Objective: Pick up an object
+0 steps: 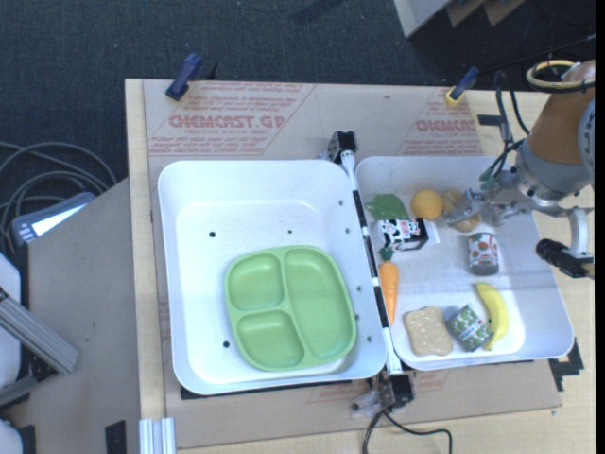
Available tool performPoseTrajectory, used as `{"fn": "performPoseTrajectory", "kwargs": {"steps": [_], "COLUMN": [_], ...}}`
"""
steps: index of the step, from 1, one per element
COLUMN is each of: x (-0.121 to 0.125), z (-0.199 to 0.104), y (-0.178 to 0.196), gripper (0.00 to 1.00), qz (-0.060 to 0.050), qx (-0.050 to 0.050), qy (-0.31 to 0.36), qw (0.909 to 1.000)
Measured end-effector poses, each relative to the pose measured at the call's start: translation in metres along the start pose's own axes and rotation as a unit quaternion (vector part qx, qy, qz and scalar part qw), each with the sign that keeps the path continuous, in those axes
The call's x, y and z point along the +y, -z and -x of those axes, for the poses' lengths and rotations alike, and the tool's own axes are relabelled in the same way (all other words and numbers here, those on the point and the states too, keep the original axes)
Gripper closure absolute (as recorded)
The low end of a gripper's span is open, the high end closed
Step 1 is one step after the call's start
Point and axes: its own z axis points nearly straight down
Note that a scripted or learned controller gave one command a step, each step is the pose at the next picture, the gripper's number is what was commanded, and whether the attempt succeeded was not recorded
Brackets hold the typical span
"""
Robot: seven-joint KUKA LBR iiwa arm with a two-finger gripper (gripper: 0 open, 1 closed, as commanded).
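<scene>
Camera view: gripper (473, 208) low in right bin (539, 339), over tan item (463, 221) beside lemon (427, 203). Grip state: can't tell. Centre on tan item, avoid nudging lemon, descend straight, verify hold before lift.

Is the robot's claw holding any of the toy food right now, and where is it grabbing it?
It cannot be told. The gripper is low at the back of the right bin, right by a tan item and the orange ball, but nothing clearly sits between its fingers.
</scene>
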Motion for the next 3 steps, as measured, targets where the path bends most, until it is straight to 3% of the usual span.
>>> {"fn": "performPoseTrajectory", "kwargs": {"steps": [1, 2, 3], "x": [0.029, 0.029, -0.002], "z": [-0.061, -0.060, -0.146], "y": [-0.001, 0.009, 0.099], "gripper": [0.00, 1.00, 1.00], "qz": [0.002, 0.003, 0.002], "qx": [-0.004, -0.006, -0.004], "qy": [-0.001, -0.001, -0.001], "qw": [1.0000, 1.0000, 1.0000]}}
